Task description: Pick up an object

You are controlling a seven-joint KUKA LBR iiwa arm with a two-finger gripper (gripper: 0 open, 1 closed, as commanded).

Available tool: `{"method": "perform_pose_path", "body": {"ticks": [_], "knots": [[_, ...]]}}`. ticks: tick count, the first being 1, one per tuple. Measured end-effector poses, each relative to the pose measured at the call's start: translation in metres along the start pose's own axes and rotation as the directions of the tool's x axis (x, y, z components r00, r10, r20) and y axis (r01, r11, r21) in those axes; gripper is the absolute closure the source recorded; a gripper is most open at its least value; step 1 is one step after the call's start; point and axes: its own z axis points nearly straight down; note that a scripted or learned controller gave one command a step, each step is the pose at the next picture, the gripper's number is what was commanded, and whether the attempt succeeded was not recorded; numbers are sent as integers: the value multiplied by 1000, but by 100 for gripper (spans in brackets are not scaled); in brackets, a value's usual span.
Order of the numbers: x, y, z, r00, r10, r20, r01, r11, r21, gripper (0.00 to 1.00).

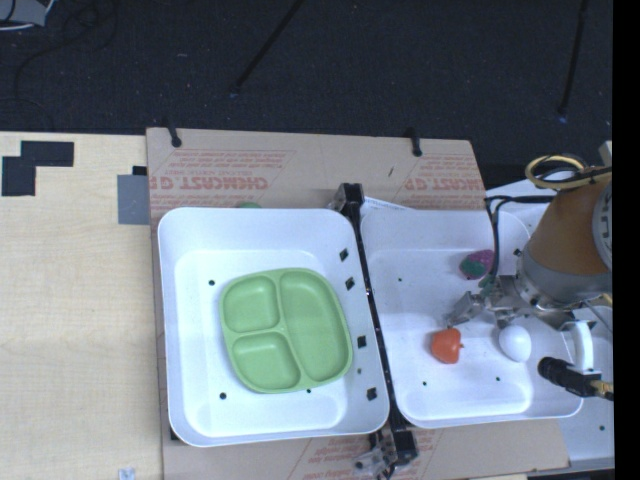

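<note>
Hovering tool (478, 306) above round red object (446, 345), smooth white egg (515, 343).

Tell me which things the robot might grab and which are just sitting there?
For the job:
claw
red-orange object
white ball
purple and green thing

Just there:
green divided plate
left bin
right bin
cardboard

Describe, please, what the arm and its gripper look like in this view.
The arm enters from the right as a rounded body with a broad orange band and a grey section below it. Black and yellow cables loop above it. The gripper is a small cluster of grey metal parts, blurred in this view. I can make out no markings on it.
</note>
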Motion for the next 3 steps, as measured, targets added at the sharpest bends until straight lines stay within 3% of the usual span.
{"method": "perform_pose_path", "body": {"ticks": [1, 3], "knots": [[-1, 0, -13, 1000, 3, 1, -3, 1000, -1, 100], [-2, -2, -102, 1000, -2, 3, 2, 1000, -8, 100]]}}
